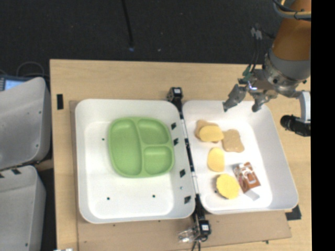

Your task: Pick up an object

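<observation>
Looking down at a slant, the camera view showed the gripper (245, 101) hanging over the far edge of the right bin (280, 171), with its two fingers spread apart and nothing between them. The things to pick lay in the middle and near part of that bin: a yellow piece (210, 133) closest to the far edge, a tan piece (232, 140) touching it, another yellow piece (215, 159) below them, a round yellow piece (227, 186) near the front edge, and a brown packet (246, 178) just beside it. The left bin (89, 192) held a green divided plate (140, 146). In my judgement, the main risk was that the pieces lay close together, so a finger could come down on a neighbour and push both away. The packet was flat and could slip. There was free room along the right edge and far-right corner of the right bin for the descent.
</observation>
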`<state>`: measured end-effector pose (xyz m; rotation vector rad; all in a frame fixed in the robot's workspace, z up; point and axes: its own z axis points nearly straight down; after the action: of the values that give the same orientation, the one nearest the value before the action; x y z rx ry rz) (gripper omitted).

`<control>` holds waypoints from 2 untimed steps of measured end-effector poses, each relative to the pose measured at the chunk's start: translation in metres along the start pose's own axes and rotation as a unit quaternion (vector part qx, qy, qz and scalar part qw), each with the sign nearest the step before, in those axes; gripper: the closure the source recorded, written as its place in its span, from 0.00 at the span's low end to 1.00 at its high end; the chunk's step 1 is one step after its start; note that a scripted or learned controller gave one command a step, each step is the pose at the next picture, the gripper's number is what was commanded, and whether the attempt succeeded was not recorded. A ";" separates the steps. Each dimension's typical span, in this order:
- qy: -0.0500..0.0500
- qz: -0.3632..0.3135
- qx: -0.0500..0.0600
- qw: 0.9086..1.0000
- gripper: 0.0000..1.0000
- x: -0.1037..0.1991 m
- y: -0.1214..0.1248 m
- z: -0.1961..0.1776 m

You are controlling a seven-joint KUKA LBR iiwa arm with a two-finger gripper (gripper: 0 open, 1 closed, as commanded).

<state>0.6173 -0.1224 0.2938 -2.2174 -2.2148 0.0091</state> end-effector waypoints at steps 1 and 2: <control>0.000 -0.001 -0.006 1.000 0.00 0.000 0.002 -0.006; -0.002 0.000 -0.003 1.000 0.00 0.004 -0.006 0.051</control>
<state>0.6110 -0.1186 0.2434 -2.2234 -2.2186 0.0053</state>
